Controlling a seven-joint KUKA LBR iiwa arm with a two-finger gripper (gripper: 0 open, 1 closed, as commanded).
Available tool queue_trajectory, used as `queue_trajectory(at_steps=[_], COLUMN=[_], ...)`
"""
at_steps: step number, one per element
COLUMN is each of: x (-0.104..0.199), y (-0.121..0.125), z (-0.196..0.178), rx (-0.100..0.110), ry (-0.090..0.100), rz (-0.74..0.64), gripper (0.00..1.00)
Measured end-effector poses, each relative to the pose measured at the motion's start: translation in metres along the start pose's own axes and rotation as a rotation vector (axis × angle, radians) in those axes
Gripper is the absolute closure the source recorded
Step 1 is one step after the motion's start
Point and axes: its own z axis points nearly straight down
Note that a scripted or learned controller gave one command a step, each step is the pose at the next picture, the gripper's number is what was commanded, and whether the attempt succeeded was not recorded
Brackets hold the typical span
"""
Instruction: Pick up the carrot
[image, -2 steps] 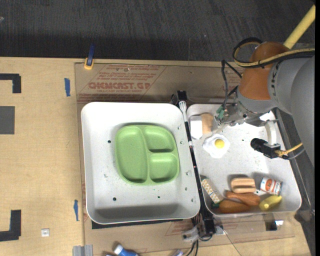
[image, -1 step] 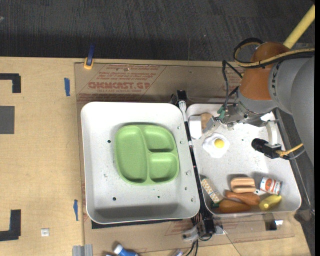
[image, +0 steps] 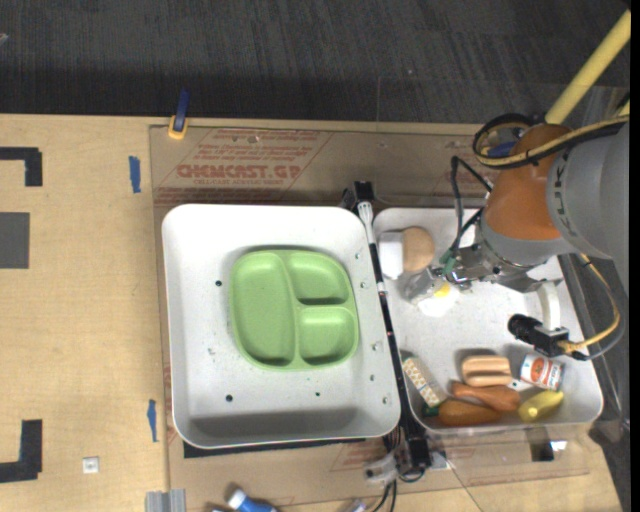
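Observation:
The carrot, a long orange-brown piece, lies along the front wall of the right bin. It sits just below a toy hot dog. My gripper hangs over the back left part of that bin, well behind the carrot and apart from it. It is close to a tan bread roll. A small pale patch shows under its tip; I cannot make out what that is.
A yellow piece and a small bottle with a red label lie right of the carrot. A speckled bar rests against the bin's left wall. The left bin holds a green divided plate.

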Motion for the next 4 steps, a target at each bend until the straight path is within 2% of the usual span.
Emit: queue_trajectory(at_steps=[1, 2, 3, 4], x=[-0.019, -0.012, -0.041, -0.098], y=[0.032, 0.062, 0.021, 0.002], z=[0.001, 0.001, 0.0, -0.014], rx=[0.011, 0.052, 0.006, 0.005], ry=[0.004, -0.009, -0.001, -0.004], rz=[0.296, 0.38, 0.296, 0.287], gripper=[0.0, 0.0, 0.0, 0.0])
